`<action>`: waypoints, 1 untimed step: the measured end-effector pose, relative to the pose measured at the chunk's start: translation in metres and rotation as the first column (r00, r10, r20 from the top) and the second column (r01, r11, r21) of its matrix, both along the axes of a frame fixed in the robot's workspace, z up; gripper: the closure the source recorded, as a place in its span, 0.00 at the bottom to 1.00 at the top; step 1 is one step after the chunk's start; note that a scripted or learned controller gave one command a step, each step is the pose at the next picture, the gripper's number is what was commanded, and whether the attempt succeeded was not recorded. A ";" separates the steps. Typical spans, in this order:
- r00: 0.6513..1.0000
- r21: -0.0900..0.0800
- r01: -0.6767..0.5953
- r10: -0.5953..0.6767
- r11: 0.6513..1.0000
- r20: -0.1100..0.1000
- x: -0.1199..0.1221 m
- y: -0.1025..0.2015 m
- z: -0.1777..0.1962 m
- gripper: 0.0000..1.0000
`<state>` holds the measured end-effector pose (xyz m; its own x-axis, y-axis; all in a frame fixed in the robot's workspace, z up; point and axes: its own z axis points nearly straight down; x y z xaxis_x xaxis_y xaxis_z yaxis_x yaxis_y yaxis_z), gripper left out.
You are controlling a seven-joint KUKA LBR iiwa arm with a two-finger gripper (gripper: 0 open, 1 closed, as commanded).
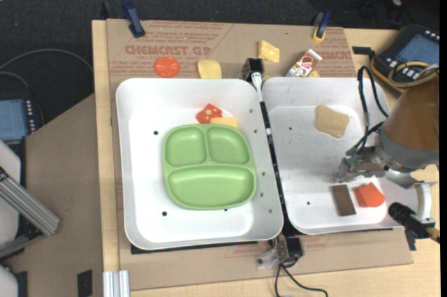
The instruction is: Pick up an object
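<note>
pick not done yet | gripper (357,168) low, just above the orange block (369,196) | jaws: can't tell | lift still left

Gripper (357,168) low in right bin (300,149) above orange block (370,196).

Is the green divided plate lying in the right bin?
No, the green divided plate lies in the left bin, while the right bin holds a tan block.
</note>
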<state>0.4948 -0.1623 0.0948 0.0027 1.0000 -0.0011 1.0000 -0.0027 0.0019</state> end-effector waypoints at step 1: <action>1.000 0.000 0.000 0.000 1.000 -0.001 0.000 0.000 -0.001 0.00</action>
